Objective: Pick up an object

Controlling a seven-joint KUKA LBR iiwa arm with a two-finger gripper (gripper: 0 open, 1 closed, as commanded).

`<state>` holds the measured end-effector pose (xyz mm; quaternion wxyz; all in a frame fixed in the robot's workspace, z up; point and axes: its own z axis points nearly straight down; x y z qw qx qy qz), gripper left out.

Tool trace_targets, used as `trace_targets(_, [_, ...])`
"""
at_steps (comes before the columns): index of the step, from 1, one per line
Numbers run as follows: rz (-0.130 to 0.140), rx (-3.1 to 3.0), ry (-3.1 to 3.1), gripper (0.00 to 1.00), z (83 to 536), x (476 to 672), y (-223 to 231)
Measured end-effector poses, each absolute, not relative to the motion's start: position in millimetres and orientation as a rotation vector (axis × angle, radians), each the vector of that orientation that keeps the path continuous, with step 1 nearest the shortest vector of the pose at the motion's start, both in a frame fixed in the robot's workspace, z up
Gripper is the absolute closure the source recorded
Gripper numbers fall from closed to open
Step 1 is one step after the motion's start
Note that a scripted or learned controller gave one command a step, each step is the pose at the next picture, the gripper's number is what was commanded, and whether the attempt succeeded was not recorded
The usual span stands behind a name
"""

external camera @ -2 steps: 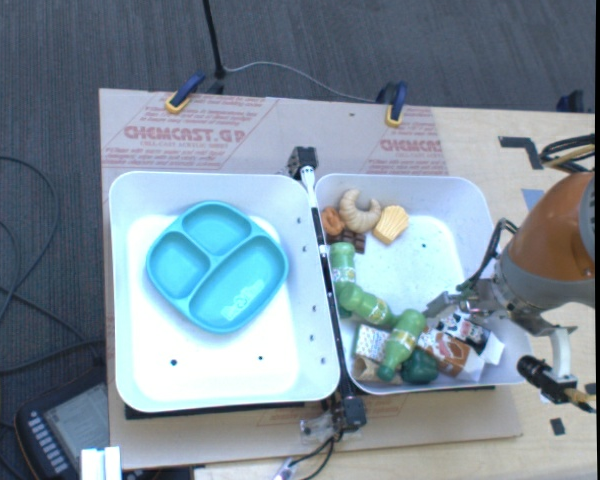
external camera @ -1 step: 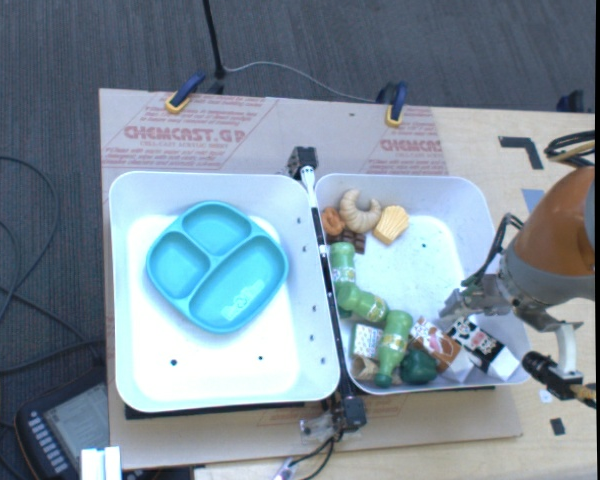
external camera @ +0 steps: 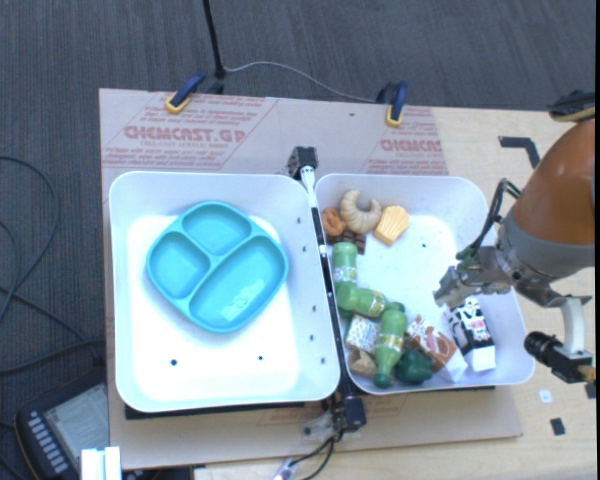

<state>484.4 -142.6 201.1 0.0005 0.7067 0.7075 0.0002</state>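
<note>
The gripper (external camera: 463, 290) hung low over the right bin (external camera: 450, 193), near its right wall, and the thing closest under it was a small black-and-white carton (external camera: 474, 334) — a cow-patterned box lying just below the gripper in the camera view, toward the bin's near right corner. The carton's long axis ran roughly from the gripper toward that near corner, tilted a little to the right, so the fingers would have had to close across its short sides. Whether the fingers were spread or pressed together could not be told; the wrist's dark hardware hid them, and nothing could be seen held between them.

The rest of the clutter lay farther left — two green bottles (external camera: 365, 308) along the bin's left wall, a croissant-shaped piece (external camera: 360, 208) and a yellow wedge (external camera: 391, 225) at the far end, a dark green lump (external camera: 414, 368) at the near edge. The left bin (external camera: 130, 368) carried a blue divided plate (external camera: 216, 265), well apart from the gripper.

The arm (external camera: 560, 208) came in from the right, its orange band above the grey wrist, bent down steeply into the bin. Judging by this pose, the carton was the likeliest target, needing only a short move toward the near corner and down
</note>
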Motion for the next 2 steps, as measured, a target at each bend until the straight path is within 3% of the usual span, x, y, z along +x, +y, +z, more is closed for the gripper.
trace_targets(1, [-0.001, 2.221, 2.222, 0.00, 200.6, 484.0, -142.8])
trace_targets(2, [0.013, 2.216, 2.215, 0.00, 100.8, 487.9, -112.1])
